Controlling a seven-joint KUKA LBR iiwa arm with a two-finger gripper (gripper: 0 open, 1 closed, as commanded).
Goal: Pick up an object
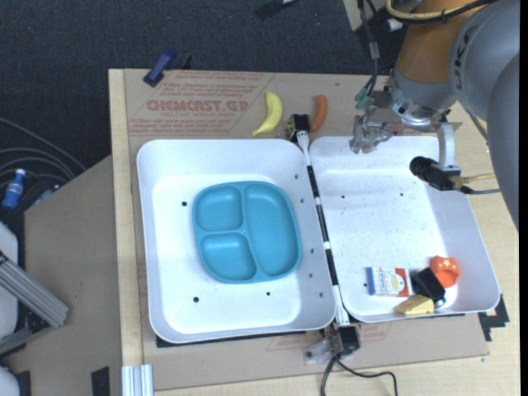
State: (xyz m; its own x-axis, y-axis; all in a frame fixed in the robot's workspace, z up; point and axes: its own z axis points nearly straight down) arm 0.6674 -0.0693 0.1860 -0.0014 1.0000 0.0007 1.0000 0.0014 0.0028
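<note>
Small box at near corner, well apart from claw.

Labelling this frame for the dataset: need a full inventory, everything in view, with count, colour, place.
bins: 2, white, side by side on the bench
divided tray: 1, light blue, middle of left bin
small box: 1, white with red and blue, right bin near corner
black item: 1, black, right bin, beside the box
orange item: 1, orange, right bin near corner
yellow item: 1, yellow, right bin front edge
banana: 1, yellow, bench behind bins
carrot-like item: 1, orange, bench beside banana
blue item: 1, blue, bench back-left corner
end effector: 1, grey metal, over right bin's back edge
arm: 1, grey with orange band, entering from right
</note>
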